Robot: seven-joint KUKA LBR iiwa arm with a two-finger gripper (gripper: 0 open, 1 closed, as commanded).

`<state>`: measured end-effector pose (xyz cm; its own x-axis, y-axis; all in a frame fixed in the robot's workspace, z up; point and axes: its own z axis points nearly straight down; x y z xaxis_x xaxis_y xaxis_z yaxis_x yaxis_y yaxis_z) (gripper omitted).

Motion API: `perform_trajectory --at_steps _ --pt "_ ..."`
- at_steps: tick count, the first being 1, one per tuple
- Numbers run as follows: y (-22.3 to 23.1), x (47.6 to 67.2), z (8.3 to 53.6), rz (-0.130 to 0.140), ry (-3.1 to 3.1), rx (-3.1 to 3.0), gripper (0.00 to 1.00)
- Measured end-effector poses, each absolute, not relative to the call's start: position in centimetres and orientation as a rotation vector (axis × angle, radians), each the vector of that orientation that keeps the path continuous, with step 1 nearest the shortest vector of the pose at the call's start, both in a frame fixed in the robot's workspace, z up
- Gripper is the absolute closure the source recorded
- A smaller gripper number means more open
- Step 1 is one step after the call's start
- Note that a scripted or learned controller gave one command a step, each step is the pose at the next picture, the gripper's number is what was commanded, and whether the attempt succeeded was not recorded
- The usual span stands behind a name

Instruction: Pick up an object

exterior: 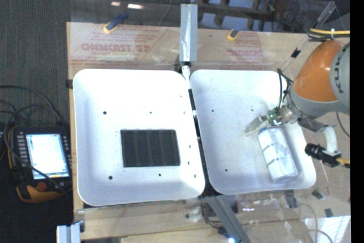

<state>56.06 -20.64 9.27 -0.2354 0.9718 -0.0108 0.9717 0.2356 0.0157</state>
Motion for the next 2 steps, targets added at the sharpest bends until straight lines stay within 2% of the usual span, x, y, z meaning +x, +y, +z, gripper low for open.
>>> perform_trajectory --at_steps 1,2 --pt "-21.4 52.0 9.9 0.038 2.436 1.9 0.0" --pt "-18.3 51.5 10.1 0.035 2.572 1.678 0.0"
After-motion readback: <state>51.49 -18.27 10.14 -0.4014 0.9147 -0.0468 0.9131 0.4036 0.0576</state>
